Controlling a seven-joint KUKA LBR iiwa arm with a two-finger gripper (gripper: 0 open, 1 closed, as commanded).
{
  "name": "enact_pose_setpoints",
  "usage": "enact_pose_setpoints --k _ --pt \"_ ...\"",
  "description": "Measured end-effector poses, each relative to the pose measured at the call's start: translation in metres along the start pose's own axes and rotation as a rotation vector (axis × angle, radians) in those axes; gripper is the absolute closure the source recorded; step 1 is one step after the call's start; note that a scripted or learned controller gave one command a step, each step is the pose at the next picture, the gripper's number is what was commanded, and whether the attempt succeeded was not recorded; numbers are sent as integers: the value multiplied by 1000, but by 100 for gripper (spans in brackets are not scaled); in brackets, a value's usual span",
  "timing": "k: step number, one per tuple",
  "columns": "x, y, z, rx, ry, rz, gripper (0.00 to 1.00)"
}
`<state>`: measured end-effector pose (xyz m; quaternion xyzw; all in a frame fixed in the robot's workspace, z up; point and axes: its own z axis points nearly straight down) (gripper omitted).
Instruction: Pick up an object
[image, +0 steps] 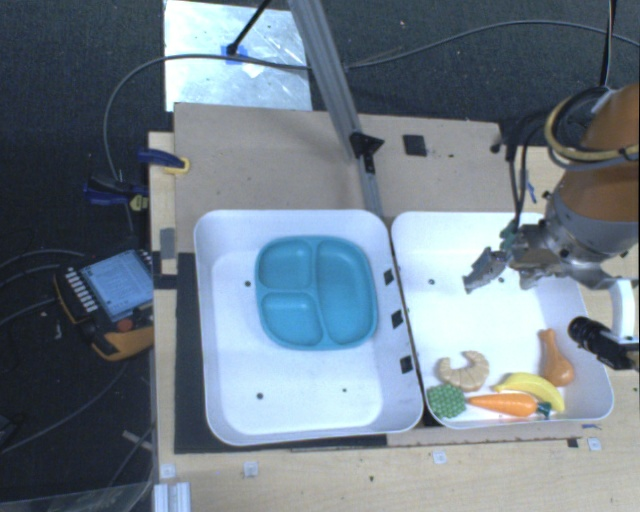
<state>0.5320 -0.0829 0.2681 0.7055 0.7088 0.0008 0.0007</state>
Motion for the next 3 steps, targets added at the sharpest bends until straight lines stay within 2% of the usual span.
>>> enact_pose_setpoints --k 1,3 --pt "1 -10 53 3 0 3 0" --pt "-1 -10 178 5 1 4 0"
